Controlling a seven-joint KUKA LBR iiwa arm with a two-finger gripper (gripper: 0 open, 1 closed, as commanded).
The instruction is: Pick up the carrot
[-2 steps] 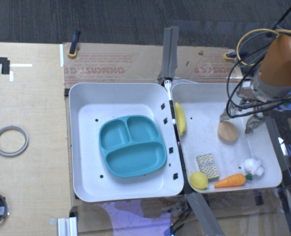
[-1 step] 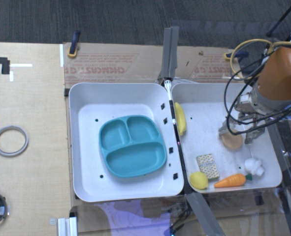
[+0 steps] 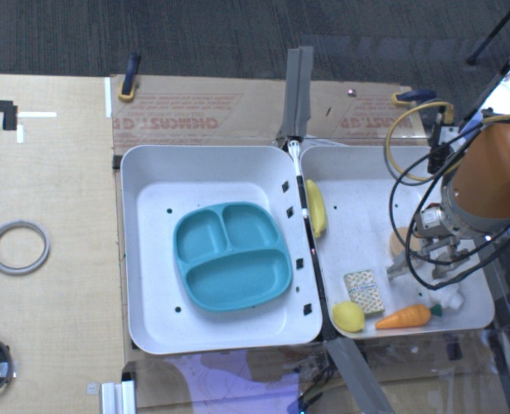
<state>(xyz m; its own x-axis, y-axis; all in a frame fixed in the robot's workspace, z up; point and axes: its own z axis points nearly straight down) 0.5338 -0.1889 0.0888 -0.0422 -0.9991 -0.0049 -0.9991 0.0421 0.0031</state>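
Carrot (image 3: 404, 317), by the right bin's (image 3: 371, 164) front edge, looks light and rigid; best pinched mid-body. Gripper (image 3: 427, 250) state can't be told.

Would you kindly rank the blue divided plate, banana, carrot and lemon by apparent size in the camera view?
1. Blue divided plate, by far the largest.
2. Banana and carrot: similar length, too close to rank.
3. Lemon, smallest.
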